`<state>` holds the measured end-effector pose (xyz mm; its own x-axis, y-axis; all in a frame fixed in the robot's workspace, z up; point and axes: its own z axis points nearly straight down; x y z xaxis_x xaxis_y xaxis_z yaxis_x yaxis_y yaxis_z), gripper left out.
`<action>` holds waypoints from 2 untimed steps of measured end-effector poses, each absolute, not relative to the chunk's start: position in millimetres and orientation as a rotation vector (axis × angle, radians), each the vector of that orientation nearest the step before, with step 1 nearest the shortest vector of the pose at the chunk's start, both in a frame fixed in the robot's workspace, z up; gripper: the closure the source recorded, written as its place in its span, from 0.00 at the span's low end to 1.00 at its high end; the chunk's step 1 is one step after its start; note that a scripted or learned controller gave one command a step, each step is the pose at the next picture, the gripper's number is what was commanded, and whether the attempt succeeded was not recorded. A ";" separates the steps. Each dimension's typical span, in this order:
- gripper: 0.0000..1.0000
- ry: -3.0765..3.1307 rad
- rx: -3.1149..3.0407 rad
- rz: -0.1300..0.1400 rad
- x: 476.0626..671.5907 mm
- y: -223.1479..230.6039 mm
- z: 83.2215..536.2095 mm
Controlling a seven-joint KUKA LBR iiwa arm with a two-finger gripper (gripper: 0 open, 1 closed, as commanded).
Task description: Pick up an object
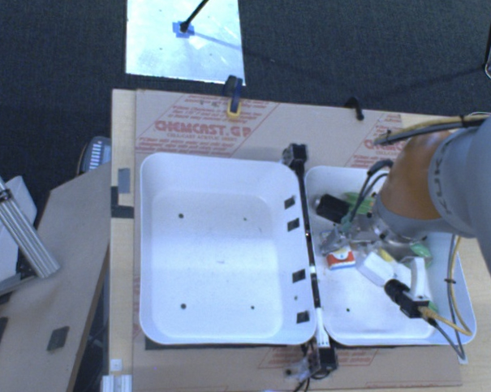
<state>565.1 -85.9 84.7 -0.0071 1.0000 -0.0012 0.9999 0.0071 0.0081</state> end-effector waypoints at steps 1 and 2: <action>0.00 2.221 2.221 0.000 555.1 -115.7 84.3; 0.00 2.228 2.218 0.000 536.2 -86.5 83.9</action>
